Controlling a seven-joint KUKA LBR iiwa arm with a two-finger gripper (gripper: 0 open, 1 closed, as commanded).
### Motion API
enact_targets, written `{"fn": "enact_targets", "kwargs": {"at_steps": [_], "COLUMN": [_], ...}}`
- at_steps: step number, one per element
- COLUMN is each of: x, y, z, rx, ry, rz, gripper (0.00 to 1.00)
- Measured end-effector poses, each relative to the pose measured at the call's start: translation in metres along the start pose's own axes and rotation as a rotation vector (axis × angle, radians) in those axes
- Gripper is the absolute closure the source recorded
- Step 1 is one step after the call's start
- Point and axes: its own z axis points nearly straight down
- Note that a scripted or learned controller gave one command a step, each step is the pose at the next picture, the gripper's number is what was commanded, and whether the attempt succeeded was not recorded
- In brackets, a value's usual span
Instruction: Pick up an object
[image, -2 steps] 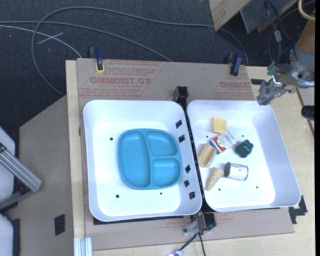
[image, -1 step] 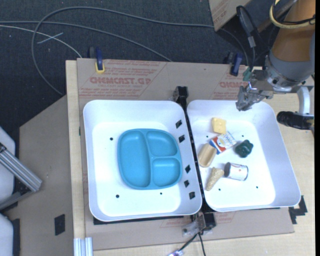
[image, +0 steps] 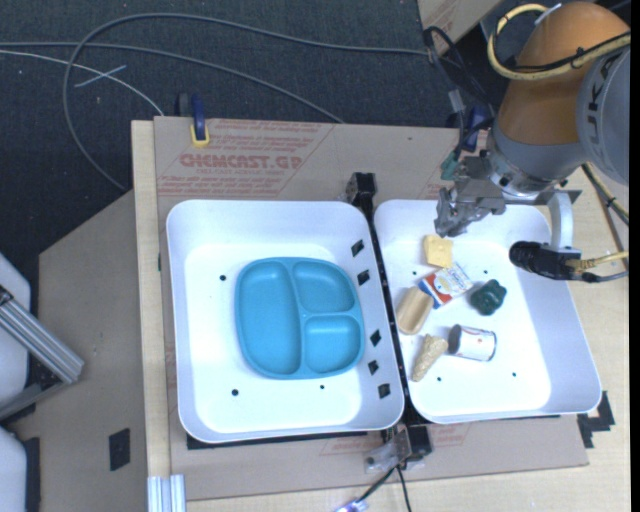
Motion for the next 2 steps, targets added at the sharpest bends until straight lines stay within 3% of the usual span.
{"fn": "enact_targets", "kwargs": {"at_steps": [2], "x": [0.095], "y": [-0.021], "z": [-0.004], "rx": [-0.001], "ry": [-0.001], "rz": [0.001], "gripper": [1.00]}}
